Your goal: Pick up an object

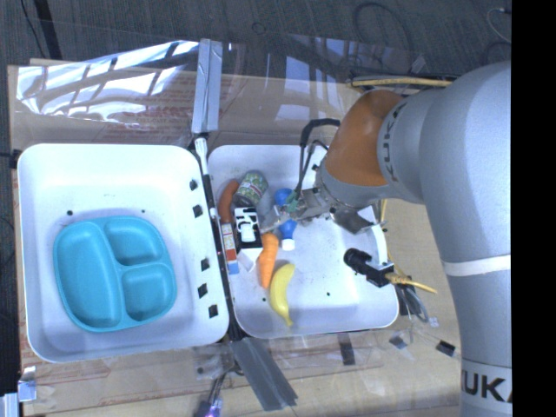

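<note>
Blue, and lying nearest the gripper [294, 207], a small piece [283, 198] in the right bin [347, 324] looks to us the likeliest thing to be picked, though the task names no particular object. It sits in a cluster along that bin's left side: a can [251, 188] just beside it toward the far wall, a black-and-white box [248, 226] below the can, a carrot [268, 259] near the middle, and a banana [281, 292] touching the carrot's lower end. A reddish sausage-shaped item [228, 200] lies against the left wall. We see the gripper low over the cluster, right at the blue piece, with the arm's orange band [365, 142] above it, but we cannot tell whether the gripper is open, closed or grasping anything: its tip is too small and cluttered to read. Nothing looks lifted; every object appears to rest on the bin floor. We judge the reach to be made and the grasp and lift to be left. Further out, the left bin [52, 172] holds a teal tray [113, 272] with three compartments, well apart from the gripper.
</note>
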### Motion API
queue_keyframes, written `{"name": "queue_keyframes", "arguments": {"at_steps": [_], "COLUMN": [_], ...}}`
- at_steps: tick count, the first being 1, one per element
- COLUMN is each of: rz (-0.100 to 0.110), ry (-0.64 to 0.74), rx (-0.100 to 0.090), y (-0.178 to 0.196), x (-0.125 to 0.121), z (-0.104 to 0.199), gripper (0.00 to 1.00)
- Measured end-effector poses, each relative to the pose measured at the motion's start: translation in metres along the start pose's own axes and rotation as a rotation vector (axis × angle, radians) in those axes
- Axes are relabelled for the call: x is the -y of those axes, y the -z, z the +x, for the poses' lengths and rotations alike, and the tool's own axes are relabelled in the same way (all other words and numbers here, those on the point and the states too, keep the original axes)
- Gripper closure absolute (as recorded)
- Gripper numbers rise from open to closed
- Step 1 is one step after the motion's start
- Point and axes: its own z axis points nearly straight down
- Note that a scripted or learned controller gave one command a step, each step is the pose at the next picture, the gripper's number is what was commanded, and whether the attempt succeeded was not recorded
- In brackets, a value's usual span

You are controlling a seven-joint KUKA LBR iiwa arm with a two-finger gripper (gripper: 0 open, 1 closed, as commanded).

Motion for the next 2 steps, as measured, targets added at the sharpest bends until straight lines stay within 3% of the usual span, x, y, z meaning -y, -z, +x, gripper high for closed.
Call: {"name": "queue_keyframes", "arguments": {"at_steps": [1,2], "rz": [0.002,0.000], "ry": [0.005,-0.150], "rx": [0.000,0.000], "y": [0.010,0.143], "x": [0.000,-0.042], "z": [0.000,-0.008], "gripper": [1.00,1.00]}}
